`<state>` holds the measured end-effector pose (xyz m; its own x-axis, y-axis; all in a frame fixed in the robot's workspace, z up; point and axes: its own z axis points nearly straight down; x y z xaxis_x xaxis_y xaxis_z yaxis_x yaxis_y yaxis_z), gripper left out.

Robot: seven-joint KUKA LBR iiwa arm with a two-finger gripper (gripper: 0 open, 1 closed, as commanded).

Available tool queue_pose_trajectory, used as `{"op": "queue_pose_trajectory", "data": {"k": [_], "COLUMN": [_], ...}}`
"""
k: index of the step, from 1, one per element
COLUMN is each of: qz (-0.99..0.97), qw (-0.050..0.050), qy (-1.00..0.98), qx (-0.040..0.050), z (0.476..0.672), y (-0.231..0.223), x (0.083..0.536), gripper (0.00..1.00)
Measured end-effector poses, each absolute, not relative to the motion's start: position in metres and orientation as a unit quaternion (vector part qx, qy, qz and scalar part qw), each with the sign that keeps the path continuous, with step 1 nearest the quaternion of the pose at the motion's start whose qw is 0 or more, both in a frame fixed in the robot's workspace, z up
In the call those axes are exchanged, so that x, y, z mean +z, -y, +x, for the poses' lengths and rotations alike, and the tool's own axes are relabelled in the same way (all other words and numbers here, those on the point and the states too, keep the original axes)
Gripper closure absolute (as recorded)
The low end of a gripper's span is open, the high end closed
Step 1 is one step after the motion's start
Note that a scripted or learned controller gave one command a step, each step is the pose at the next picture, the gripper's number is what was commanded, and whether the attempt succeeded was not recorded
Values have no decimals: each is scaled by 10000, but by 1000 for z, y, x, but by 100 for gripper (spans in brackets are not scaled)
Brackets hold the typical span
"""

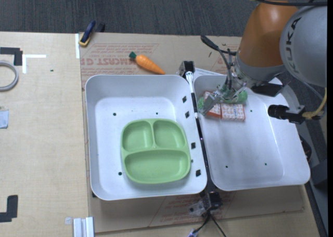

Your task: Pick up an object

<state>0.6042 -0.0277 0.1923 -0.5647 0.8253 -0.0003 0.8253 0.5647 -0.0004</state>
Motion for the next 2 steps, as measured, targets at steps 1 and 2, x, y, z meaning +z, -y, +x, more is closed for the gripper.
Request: {"op": "queue_pose_trajectory", "data": {"k": [1,2], "qz": [3533,3399], "qw": [3,15], "qy": [-9355,-9405], "qx": [0,2], "z": [551,613], "y": [47,30], "x": [192,192], "gripper": [0,0]}}
